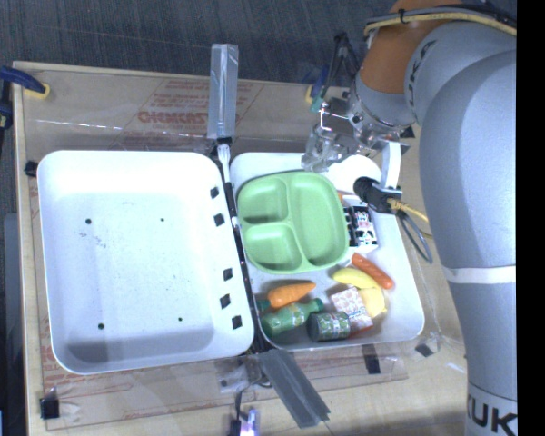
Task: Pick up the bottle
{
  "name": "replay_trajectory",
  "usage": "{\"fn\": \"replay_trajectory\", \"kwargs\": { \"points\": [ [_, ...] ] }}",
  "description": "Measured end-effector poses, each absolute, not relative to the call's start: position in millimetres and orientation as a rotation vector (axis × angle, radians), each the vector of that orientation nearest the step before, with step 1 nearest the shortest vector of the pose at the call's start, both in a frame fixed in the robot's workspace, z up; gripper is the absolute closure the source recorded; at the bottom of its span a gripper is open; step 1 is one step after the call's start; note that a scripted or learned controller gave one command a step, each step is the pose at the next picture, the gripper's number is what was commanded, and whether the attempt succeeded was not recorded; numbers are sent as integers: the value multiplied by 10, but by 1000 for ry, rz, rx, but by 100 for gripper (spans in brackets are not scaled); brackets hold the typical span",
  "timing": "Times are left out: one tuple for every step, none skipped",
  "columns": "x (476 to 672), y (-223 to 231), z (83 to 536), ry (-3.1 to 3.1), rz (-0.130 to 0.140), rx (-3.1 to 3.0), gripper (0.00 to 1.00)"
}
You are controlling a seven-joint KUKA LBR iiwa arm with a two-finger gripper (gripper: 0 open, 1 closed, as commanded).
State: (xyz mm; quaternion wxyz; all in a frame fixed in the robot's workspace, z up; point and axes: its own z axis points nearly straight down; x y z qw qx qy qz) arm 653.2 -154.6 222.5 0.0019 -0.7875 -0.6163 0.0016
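We log the green bottle (pixel 291 318) lying flat at the lower edge of the right bin (pixel 409 321), long axis left-right; cap end unclear. A carrot (pixel 291 292) lies just above it, a green tray (pixel 291 221) higher. Gripper (pixel 320 153) hangs upper right; we cannot tell its opening.
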Motion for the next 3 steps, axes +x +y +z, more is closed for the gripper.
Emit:
{"fn": "replay_trajectory", "kwargs": {
  "points": [
    [6516,-1070,907,-1840,6,-2540,100],
    [6557,-127,2025,-1440,9,-2787,100],
    [6543,602,1901,-1659,14,-2660,100]
  ]
}}
